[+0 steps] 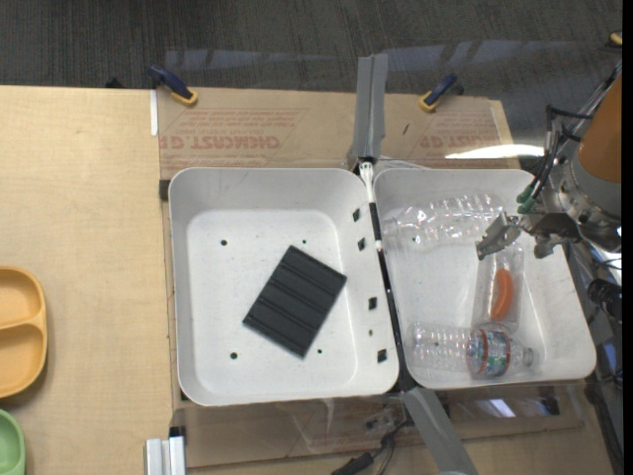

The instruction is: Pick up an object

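My gripper [518, 241] hangs over the right bin [564, 369], near its right side, with the two fingers spread apart and nothing between them. Just below it lies a clear bag holding an orange item [503, 293]. A clear plastic bottle [445, 221] lies at the back of that bin, to the left of the gripper. Another clear bottle with a colourful label [473, 349] lies along the front. A black ribbed rectangular block [295, 300] sits tilted in the middle of the left bin [198, 265].
A divider with black clips [376, 265] separates the two bins. Cardboard [257, 132] lies behind them, held by blue and orange clamps. An orange tray [20, 330] and a green dish [8, 443] rest on the wooden table at the left edge.
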`<state>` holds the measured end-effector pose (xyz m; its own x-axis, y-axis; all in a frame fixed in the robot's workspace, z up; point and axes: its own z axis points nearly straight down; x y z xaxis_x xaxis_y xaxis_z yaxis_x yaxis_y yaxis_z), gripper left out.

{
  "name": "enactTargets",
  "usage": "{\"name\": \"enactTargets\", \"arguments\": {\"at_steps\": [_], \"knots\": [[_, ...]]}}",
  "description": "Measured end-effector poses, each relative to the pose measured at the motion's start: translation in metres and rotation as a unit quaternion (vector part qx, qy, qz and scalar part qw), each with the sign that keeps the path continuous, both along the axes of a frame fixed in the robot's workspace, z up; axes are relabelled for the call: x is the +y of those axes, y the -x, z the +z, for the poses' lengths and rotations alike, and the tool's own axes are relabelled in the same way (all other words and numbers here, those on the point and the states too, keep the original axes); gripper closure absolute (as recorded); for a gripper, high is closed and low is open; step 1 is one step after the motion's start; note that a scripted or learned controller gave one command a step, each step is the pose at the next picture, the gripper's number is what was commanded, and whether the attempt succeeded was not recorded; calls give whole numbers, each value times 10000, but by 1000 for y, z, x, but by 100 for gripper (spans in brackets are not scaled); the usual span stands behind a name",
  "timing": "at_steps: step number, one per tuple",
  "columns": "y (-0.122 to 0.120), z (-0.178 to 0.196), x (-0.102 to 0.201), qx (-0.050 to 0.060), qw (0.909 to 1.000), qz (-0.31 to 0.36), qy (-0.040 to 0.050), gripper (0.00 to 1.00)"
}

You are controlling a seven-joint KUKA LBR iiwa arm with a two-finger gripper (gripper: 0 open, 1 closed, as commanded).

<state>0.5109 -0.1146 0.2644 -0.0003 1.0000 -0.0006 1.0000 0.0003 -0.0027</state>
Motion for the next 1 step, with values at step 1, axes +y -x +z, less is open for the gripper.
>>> {"name": "enactTargets", "arguments": {"at_steps": [1], "knots": [[-24, -26, -38, -4, 9989, 464, -1, 0]]}}
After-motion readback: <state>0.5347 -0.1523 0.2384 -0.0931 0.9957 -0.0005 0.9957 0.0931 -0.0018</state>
